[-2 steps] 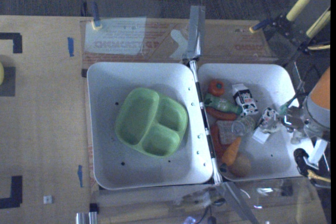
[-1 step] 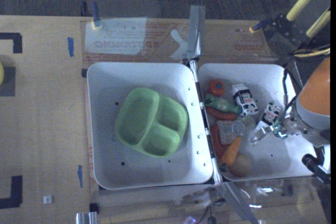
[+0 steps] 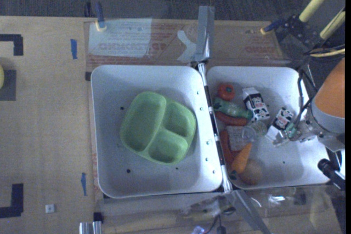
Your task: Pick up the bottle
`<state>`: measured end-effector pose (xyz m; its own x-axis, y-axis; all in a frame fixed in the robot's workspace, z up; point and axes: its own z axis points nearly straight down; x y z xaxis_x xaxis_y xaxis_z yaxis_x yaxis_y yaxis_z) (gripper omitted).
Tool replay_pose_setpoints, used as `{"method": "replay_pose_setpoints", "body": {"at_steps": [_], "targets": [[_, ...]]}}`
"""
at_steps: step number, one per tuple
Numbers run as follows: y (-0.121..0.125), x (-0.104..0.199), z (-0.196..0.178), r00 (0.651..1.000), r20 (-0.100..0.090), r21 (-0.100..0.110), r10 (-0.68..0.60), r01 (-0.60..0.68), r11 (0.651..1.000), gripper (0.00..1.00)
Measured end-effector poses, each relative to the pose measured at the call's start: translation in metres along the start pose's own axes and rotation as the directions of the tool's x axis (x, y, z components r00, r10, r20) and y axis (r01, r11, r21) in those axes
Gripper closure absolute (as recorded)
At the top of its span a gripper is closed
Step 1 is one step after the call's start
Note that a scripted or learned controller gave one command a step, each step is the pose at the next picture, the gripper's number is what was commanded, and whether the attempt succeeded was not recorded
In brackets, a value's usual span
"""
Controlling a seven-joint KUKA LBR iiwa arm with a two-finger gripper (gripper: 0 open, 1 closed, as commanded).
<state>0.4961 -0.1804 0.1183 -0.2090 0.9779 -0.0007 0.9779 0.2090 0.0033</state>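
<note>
Green glass shows in the camera view: the bottle [image 3: 232,111] lies on its side in the right bin [image 3: 285,164], its long axis running left-right, against the left wall below a tomato [image 3: 226,90]. The gripper [image 3: 289,132] hangs to the bottle's right, near a small carton [image 3: 284,117]; whether it is clenched I cannot tell. A carrot [image 3: 241,157] and potato [image 3: 251,172] lie nearer the front. The left bin [image 3: 109,172] holds a green tray [image 3: 158,127].
</note>
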Motion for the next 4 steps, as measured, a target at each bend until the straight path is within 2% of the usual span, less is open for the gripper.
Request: {"method": "replay_pose_setpoints", "body": {"at_steps": [1, 2, 3, 4], "targets": [[-0.021, -0.028, -0.155, 0.991, 0.002, 0.000, -0.136, 0.136, 0.991, 1.00], [-0.025, -0.039, -0.076, 1.000, 0.000, 0.002, -0.026, 0.026, 1.000, 1.00], [-0.025, -0.039, -0.076, 1.000, 0.000, 0.002, -0.026, 0.026, 1.000, 0.00], [-0.024, -0.040, -0.086, 1.000, 0.003, -0.001, -0.026, 0.026, 1.000, 1.00]]}}
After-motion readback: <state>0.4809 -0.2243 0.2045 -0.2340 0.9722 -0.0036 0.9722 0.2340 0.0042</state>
